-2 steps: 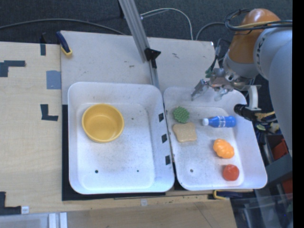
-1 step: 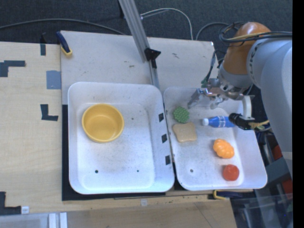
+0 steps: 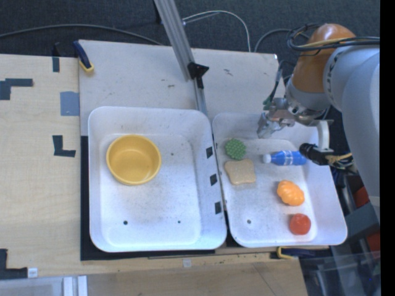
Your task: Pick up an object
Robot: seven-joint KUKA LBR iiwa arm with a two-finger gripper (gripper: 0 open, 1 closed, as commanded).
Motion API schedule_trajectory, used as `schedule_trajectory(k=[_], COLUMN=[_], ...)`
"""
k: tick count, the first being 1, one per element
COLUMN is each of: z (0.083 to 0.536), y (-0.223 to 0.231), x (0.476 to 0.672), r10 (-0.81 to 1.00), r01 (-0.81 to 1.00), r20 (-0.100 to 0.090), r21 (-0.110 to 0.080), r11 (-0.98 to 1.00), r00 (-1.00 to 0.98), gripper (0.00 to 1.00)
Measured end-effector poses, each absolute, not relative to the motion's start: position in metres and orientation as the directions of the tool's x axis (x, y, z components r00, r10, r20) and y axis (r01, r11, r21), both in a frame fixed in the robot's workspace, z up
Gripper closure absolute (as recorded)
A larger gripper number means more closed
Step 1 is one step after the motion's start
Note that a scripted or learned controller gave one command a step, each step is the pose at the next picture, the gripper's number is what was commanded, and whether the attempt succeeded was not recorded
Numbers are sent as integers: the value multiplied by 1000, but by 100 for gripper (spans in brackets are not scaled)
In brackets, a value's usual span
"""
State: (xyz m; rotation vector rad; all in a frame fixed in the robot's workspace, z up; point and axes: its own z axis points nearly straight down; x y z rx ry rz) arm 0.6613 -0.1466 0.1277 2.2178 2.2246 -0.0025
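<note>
Your arm reaches in from the right, and its pincer (image 3: 270, 127) hangs over the far part of the right bin (image 3: 327, 227). Nothing sits between its tips, and from this slant you cannot tell whether it is wide or narrow.

The candidates all lie in that right bin. A blue bottle (image 3: 286, 158) with a white cap lies on its side just near of the pincer, cap pointing left. A green, bumpy round piece (image 3: 235, 148) rests to the left of the pincer, close to the bin's left wall, and a tan bread-like slice (image 3: 240, 172) touches or nearly touches its near edge. Further toward you sit an orange lump (image 3: 290, 192) and, nearest of all, a red round piece (image 3: 299, 224). The left bin (image 3: 99, 227) holds a yellow bowl (image 3: 133, 159), well apart from the arm.

You appear to be at the approach step: the pincer is placed above the bin but no grasp has been made. The next move likely calls for choosing a target, probably the bottle or the green piece as the closest, centring over it, then descending. The bottle may roll if you catch it off-centre.

No brand, label or writing can be read on any object; the bottle's wrap is too small to make out.
</note>
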Motion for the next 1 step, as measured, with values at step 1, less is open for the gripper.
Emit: schedule_trajectory(k=[1], z=[181], y=[-139], x=[670], r10=[1000], r01=[1000], r20=[0], r21=[4], r11=[2], r00=[-2], gripper=[100])
